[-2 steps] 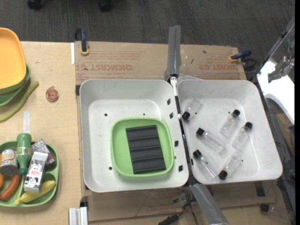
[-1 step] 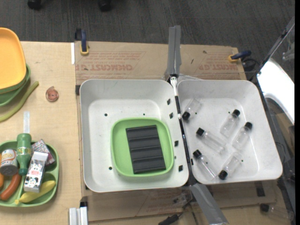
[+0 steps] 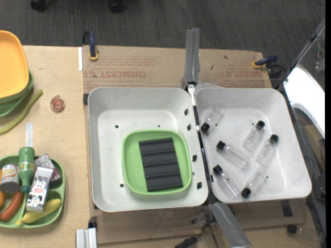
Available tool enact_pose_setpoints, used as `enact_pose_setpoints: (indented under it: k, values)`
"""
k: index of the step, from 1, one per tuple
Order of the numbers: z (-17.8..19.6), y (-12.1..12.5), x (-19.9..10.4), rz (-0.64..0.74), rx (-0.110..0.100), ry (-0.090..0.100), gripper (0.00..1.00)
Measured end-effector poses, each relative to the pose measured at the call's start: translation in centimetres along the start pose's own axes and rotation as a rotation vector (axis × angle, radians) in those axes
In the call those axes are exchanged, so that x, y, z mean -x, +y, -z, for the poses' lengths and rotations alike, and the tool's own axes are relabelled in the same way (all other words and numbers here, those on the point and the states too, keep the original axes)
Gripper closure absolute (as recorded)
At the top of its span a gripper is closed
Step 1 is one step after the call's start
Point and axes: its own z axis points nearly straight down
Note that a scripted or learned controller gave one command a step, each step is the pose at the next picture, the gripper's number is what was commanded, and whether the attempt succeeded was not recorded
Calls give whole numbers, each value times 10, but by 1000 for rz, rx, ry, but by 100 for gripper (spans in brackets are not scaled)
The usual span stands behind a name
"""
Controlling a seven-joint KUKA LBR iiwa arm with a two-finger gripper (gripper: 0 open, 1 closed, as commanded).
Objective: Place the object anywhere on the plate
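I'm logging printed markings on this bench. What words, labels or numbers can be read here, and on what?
"CHEMCAST GP", red, printed twice and upside down: brown paper-covered sheet behind the white bins.
Milk carton on the green divided tray: print too small to read.
Can and green bottle labels: blurred.
Vials: no readable text.

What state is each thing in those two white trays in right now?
Green plate: flat in the left bin, upright.
Black ridged block: lying flat on the plate.
Clear vials: six, black-capped, lying on their sides, scattered in the right bin.
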Motion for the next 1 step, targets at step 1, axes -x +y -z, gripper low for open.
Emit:
enact_pose_setpoints:
  k: [1]
  values:
    - [0, 3, 0, -90, 1, 0, 0]
